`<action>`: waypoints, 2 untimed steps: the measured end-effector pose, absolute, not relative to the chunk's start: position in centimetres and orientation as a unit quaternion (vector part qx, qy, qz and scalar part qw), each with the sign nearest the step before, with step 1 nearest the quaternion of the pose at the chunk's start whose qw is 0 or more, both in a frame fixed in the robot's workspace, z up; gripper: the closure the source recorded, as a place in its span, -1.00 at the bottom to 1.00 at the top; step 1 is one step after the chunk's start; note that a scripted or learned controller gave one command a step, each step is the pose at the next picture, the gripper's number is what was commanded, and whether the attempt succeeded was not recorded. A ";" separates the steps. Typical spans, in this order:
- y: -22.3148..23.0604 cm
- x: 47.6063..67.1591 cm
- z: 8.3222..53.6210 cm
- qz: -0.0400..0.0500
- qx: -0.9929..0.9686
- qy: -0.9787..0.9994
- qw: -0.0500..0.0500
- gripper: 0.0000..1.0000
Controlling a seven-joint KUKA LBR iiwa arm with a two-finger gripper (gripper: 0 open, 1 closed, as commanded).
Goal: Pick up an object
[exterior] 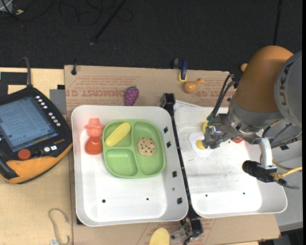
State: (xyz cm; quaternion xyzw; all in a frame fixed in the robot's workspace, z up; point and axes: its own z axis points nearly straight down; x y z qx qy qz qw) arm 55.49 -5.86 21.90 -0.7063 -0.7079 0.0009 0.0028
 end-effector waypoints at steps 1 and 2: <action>-1.3 52.2 22.8 0.001 -0.706 -0.708 0.003 1.00; 3.6 49.7 23.7 0.001 -0.706 -0.708 0.003 1.00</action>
